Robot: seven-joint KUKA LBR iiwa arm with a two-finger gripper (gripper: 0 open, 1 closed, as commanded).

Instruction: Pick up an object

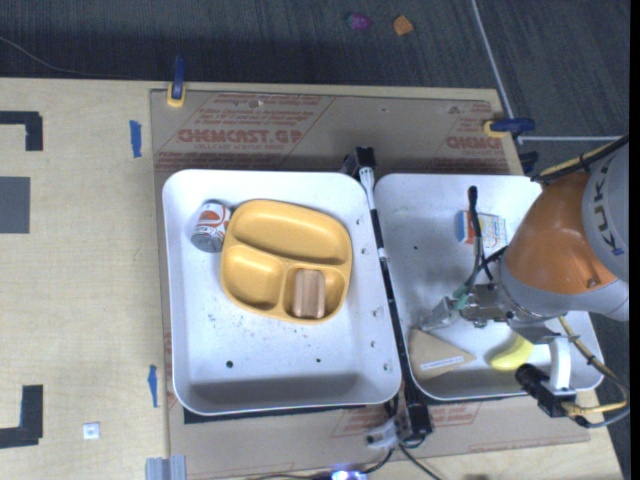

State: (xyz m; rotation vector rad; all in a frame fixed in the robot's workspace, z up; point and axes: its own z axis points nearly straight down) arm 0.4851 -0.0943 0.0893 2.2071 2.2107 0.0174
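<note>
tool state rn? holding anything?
Tool: low in the right bin, beside the tan wedge; open or closed cannot be told, and no grasp is visible.

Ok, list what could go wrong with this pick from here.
1. The gripper sits low in the right bin at the edge of the tan wedge; it may slide off that flat surface.
2. The yellow object lies half under the arm, so a closing grasp could nudge it.
3. The bin wall is close and might be scraped.
</note>
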